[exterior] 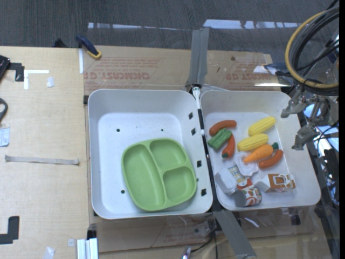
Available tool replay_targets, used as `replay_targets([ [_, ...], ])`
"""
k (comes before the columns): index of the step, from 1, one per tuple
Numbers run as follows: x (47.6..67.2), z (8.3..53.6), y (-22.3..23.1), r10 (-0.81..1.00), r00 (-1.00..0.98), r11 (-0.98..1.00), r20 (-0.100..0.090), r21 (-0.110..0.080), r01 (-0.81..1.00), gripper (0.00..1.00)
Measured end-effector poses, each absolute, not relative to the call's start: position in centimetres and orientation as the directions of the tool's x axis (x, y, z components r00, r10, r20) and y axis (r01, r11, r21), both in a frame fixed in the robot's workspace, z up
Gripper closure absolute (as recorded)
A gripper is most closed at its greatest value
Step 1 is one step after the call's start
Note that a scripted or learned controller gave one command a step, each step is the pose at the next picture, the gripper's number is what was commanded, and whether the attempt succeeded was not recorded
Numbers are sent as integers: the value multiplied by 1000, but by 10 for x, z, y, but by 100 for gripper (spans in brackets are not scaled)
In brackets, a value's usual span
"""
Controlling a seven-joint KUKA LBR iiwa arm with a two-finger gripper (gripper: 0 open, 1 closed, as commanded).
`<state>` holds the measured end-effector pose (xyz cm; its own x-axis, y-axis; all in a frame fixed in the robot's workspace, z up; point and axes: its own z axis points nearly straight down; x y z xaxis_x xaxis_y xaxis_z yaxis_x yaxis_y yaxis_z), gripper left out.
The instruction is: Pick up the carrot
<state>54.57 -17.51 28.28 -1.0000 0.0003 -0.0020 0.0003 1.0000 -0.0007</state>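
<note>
**Two bins, one carrot, and a gripper waiting at the rim**

Two white bins sit side by side on the bench: the left bin (102, 144) carries a green divided plate (159, 172), while the right bin (304, 188) is crowded with toy food. From where I stand, the gripper (302, 120) hangs at that bin's far right edge, above the rim, and whether it is parted or closed I cannot tell, the metalwork there being too tangled with cables.

The carrot (257, 154) lies near the middle of the right bin, orange with a green tip, just left of and a little below the gripper. Its long axis runs slantwise, the thick end up to the right, the point down to the left. It is hemmed in: a yellow corn cob (253, 142) touches it above, a red sausage (270, 159) presses along its lower right side. A second corn (262, 125) lies further up, and a carton (281, 183) sits below.

By my reckoning the reach is short but the closing must cross the carrot's slant.
</note>
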Motion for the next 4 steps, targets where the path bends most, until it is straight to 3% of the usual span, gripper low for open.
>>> replay_targets([
  [1, 547, 170, -177, -86, -996, 996, 1, 0, -86, 0],
  [2, 542, 104, -184, -88, -996, 996, -6, -2, -88, 0],
  [3, 497, 100, -196, -96, -995, 995, -36, -4, -96, 0],
  [4, 496, 100, -210, 36, -999, 999, -37, 5, 36, 0],
])
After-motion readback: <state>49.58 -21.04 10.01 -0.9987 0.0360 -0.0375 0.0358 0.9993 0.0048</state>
